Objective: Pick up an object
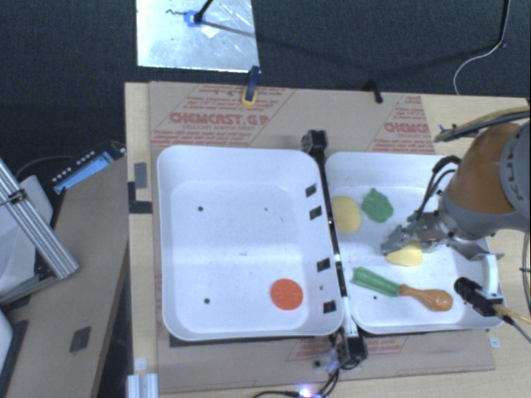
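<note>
Camera view, jaws: seen low in the right bin (pixel 465 181); whether apart or together could not be told.
Gripper (pixel 402 240): placed touching a pale yellow object (pixel 406 256).
Left bin (pixel 178 222): an orange disc (pixel 287 294) was seen near its front.

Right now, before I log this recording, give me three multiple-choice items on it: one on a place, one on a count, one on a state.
1. Where does the orange disc lie?
A. left bin
B. right bin
C. on the cardboard

2. How many things lie in the right bin?
A. two
B. four
C. six

3. How does the green-headed wooden-handled tool rest?
A. upright against the wall
B. flat on the bin floor
C. lifted by the hand

Answers:
1 A: the disc sits near the front of the left bin.
2 B: a pale yellow piece, a green piece, a yellow piece at the hand, and the tool.
3 B: it lies lengthwise on the floor.
</note>
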{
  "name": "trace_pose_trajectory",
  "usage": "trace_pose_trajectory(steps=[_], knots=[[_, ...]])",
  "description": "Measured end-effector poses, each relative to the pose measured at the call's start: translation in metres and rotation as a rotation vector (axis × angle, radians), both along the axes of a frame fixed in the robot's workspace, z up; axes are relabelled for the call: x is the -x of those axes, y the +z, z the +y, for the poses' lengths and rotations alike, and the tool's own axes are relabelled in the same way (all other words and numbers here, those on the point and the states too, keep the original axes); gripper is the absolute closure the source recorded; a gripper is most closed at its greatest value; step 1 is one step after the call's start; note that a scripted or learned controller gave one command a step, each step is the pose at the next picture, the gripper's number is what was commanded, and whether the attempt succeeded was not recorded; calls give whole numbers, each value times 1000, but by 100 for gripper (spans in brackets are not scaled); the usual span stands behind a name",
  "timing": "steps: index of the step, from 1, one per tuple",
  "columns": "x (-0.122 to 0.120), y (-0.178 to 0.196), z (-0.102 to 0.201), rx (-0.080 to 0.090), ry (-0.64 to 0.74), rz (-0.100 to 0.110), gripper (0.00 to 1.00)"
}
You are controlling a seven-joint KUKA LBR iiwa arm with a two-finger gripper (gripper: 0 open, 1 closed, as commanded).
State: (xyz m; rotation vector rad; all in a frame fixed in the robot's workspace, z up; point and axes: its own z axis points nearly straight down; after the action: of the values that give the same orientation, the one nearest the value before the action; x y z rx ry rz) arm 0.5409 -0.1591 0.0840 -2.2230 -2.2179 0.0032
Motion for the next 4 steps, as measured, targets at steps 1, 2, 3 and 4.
trace_pose_trajectory(steps=[1,2,3,4], knots=[[54,0,-23,0,-1,0,0],[-32,2,8,1,12,-12,0],[31,0,17,-2,3,2,0],[27,11,16,1,6,-6,100]])
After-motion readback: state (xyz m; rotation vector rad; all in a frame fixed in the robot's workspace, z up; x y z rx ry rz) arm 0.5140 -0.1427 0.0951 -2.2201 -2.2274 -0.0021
